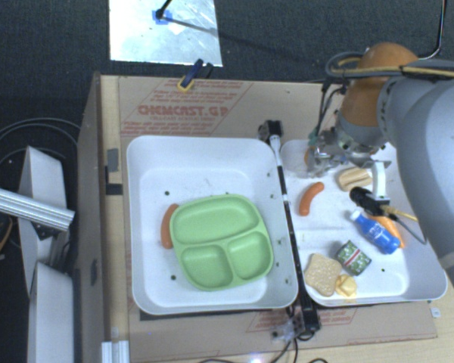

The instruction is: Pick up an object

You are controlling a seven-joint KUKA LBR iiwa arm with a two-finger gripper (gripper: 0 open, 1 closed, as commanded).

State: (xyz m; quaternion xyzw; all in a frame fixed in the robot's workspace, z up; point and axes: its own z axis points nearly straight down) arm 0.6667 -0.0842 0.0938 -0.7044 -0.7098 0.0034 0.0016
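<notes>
We are hovering our end effector (323, 157) over the right bin's (424, 278) far corner; its grip we cannot tell. Nearest is a sausage (311, 197), just beside. Next: descending onto it.

green tray (221, 242), orange sausage (311, 197), blue bottle (377, 231), white bins (147, 225).

Brown bench (212, 100) bears two white bins (147, 203).

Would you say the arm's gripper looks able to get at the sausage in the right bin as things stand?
Probably yes. The gripper hovers at the back of the right bin, and the sausage lies just in front of it on bare floor, with nothing on top or touching it.
</notes>
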